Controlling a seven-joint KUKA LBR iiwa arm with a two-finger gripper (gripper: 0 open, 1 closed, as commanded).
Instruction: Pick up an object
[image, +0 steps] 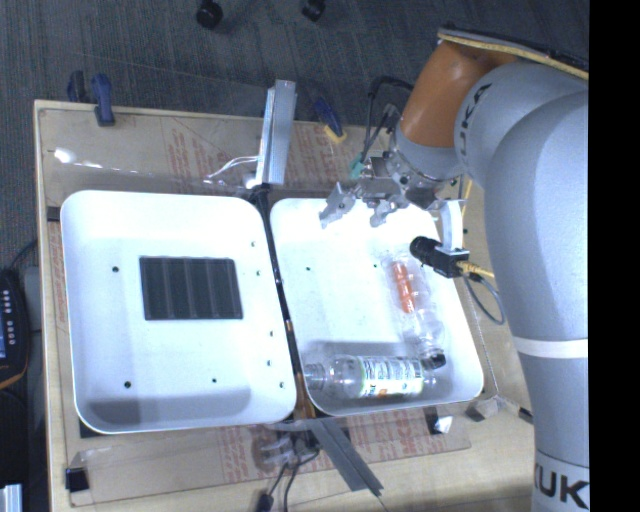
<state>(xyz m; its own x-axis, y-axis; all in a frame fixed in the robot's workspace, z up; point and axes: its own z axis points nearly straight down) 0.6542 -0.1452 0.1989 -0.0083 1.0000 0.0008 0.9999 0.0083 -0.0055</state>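
Bottles are the candidates: a clear plastic bottle with an orange label (410, 295) lies just below the hand (365, 205), which hovers open and empty; a larger clear bottle (372, 377) lies farther down. Approach step; next, descend and close

Two bins sit side by side on the bench (150, 140). The left bin (90, 300) holds a ribbed panel (190, 288) near its centre. In the right bin (320, 300), one bottle (368, 377) lies along the six o'clock wall, another bottle (413, 300) toward three o'clock. The gripper (360, 203) hangs over the twelve o'clock rim.
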